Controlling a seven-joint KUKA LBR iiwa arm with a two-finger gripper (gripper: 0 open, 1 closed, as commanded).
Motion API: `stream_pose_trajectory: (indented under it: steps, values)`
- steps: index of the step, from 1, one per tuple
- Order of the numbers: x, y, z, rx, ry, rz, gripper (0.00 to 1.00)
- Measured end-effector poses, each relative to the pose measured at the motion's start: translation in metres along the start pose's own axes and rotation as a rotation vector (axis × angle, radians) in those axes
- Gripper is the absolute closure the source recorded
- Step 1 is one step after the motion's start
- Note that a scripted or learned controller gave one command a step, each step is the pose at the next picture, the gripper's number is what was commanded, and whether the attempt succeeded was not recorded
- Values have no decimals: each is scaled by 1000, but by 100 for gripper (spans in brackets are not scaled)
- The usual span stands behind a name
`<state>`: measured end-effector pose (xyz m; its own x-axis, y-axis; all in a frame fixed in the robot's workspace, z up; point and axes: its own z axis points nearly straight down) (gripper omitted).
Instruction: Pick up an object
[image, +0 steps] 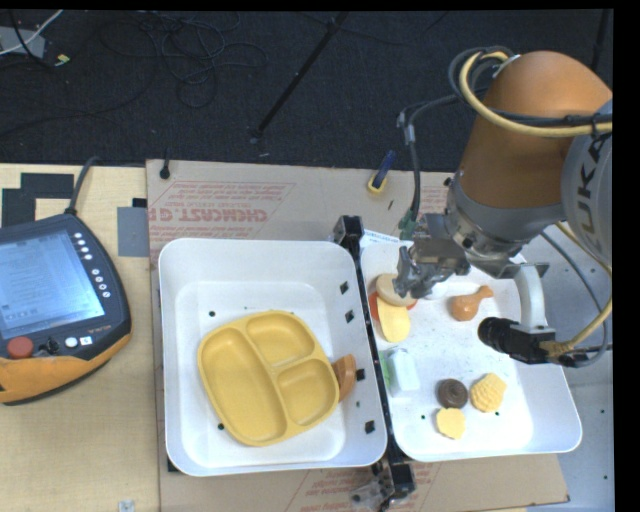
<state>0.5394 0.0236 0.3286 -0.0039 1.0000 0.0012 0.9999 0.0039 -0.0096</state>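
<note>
My gripper (408, 283) hangs low over the left part of the right bin (545, 425), near its far wall. Right under its tip lies a red and cream piece (383, 293), with a pale yellow piece (394, 323) touching it on the near side. An orange drumstick-shaped toy (467, 303) lies just right of the gripper. Nearer the front sit a brown round piece (452, 392), a yellow corn-like piece (488, 392) and a small yellow piece (450, 424). A pale green and white item (403, 371) lies by the bin's left wall.
The left bin (185, 300) holds a yellow divided plate (268, 376) and a small orange-brown piece (346, 376) at its right wall. A black cylinder (510, 338) on the arm's side reaches over the right bin. A tablet-like pendant (55, 290) rests at far left.
</note>
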Motion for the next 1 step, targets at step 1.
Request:
stream_pose_trajectory:
  steps: [1]
  values:
    - [58,-53,-76,-7,-1,-4,100]
